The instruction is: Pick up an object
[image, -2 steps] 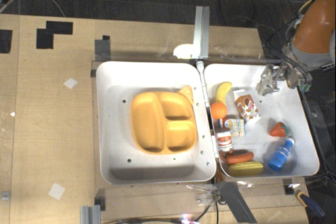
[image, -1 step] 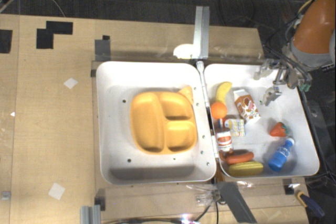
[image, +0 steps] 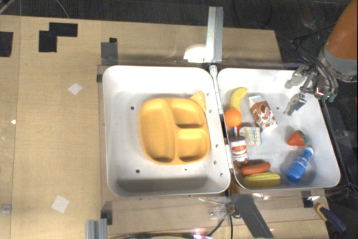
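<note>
The gripper point(image: 297, 93) is positioned above the far right part of the right bin point(image: 331, 145), clear of the contents. The jaws are seen spread apart, with nothing held between them. A strawberry point(image: 297, 138) and a blue bottle point(image: 298, 165) lie nearer; a banana point(image: 238, 97) lies to the left. A yellow tray point(image: 172, 129) is seated in the left bin point(image: 120, 120).

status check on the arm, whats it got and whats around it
Gripper open, holding nothing, over the right bin's upper right. Nearest items: snack packet and strawberry, both untouched. Nothing blocking the drop to either.
</note>
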### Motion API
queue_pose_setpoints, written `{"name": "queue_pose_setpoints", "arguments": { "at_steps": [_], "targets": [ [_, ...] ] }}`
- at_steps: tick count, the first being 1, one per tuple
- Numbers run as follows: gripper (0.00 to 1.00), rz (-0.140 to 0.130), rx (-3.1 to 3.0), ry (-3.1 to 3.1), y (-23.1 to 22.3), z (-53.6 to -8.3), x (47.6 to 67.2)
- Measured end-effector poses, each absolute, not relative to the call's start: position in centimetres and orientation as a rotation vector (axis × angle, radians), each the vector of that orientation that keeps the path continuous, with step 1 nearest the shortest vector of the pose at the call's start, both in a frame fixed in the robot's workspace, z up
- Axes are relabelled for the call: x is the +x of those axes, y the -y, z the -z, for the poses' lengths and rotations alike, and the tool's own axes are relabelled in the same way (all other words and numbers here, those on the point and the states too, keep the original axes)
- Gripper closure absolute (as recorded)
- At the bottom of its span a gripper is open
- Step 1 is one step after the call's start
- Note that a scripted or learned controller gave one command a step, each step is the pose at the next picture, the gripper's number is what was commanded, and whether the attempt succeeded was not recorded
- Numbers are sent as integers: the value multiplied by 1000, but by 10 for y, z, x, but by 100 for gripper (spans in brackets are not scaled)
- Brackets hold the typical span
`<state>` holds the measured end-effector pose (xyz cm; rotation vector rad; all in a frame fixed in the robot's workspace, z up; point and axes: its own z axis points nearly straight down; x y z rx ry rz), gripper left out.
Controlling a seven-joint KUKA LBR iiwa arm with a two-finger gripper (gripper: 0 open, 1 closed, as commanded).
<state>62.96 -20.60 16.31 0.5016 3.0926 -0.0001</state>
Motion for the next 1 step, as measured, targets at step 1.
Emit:
{"name": "queue_pose_setpoints", "arguments": {
  "at_steps": [1],
  "targets": [
    [0,-1,851,-3017,205,-194,622]
  ]
}}
